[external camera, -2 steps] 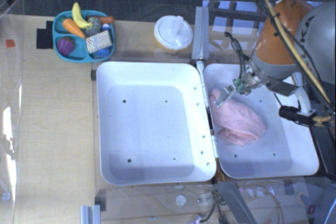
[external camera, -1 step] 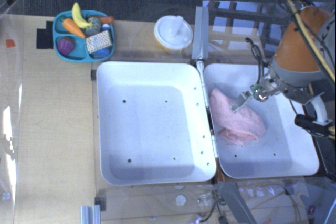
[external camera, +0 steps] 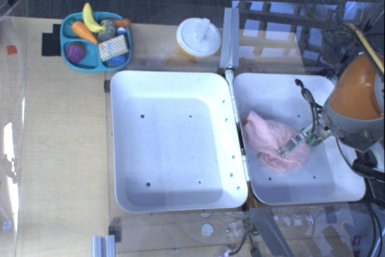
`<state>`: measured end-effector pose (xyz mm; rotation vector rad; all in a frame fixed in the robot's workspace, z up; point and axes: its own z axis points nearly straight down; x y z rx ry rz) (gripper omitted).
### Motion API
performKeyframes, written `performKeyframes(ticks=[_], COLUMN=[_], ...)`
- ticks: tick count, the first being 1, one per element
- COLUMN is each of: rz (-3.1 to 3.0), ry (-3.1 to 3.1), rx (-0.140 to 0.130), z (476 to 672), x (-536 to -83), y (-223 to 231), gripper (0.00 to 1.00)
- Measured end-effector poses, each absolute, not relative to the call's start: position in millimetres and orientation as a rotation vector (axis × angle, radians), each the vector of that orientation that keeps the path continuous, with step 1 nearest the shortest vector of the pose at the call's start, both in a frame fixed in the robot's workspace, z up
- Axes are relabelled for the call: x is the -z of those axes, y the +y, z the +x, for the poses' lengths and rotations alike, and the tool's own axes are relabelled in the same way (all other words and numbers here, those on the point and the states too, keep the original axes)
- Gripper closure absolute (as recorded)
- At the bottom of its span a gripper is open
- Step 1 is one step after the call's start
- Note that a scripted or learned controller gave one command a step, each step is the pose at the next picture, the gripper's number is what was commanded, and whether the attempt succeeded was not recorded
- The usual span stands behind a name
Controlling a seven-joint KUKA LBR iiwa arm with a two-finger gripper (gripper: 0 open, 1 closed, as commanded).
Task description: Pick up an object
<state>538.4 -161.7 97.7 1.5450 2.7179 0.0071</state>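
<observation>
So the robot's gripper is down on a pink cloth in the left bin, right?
Not quite: the camera view shows the pink cloth lying in the right bin, not the left bin. The gripper is indeed down on it.

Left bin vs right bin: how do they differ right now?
Contents: the right bin holds a crumpled pink object, while the left bin shows bare white floor.
Arm: the gripper is down at the pink object in the right bin; the left bin has no arm over it.
Shape in view: the left bin looks wider than the right bin.
Shared: both are shallow, white, with rounded corners, set side by side.
</observation>
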Motion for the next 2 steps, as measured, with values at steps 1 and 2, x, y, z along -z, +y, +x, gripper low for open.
performKeyframes(ticks=[1, 2], rz=[1.897, 1.672], ry=[2.485, 2.638], rx=[-0.01, -0.007], z=[613.3, 615.6], x=[-92, -93], y=[-203, -180], gripper=[0.0, 0.0])
